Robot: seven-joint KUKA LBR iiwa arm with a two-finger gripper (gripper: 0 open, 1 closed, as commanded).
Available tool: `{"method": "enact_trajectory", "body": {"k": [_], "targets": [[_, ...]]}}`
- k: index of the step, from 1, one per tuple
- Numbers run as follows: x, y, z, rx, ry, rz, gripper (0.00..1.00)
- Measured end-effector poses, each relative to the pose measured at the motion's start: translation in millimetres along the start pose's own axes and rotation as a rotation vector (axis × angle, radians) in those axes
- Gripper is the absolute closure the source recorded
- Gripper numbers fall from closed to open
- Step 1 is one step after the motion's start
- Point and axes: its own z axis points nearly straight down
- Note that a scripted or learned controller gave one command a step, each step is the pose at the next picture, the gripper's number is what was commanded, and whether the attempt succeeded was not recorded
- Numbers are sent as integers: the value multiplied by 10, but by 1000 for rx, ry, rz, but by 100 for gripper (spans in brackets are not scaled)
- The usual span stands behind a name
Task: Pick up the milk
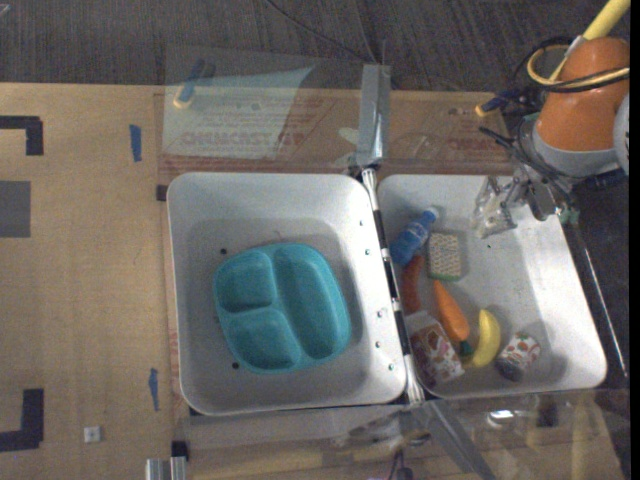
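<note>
The small milk carton with a white body and red printed pattern (436, 348) lies in my right-hand shallow white bin (545, 278), down in its near-left corner, touching the divider wall. From my translucent two-finger claw (497, 208) it sits at about seven o'clock, well apart, clear across the bin's diagonal. Its long axis looks to run roughly from eleven to five o'clock, though the carton is small and I judge that loosely. I have only the one arm, so the reach is mine alone: I hang over the far side of the bin, and the move ahead, as I judge it, is a traverse toward seven o'clock and then a descent.

My claw grips nothing; whether its tips stand apart or together I cannot tell from here.

Outward from the carton: one orange carrot (451, 311) lies just beside it at one o'clock, and one yellow banana (486, 337) curves just beyond at three o'clock, both close enough to crowd a grasp. One red sausage-like piece (411, 283) lies along the divider at eleven o'clock. One small round can with a red and white label (518, 354) sits further out at three o'clock. One green-and-tan sponge (445, 255) and one blue plastic bottle (413, 236) lie toward twelve o'clock.

In the left white bin (200, 208) rests one teal compartmented plastic tray (282, 308).
</note>
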Motion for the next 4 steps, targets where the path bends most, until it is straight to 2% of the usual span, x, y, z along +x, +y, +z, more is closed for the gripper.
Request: {"method": "enact_trajectory", "body": {"k": [1, 2, 3, 4], "targets": [[383, -298, 224, -1, 12, -232, 100], [782, -42, 206, -1, 10, -263, 100], [1456, -177, 195, -2, 12, -607, 100], [1207, -34, -877, -2, 11, -538, 100]]}}
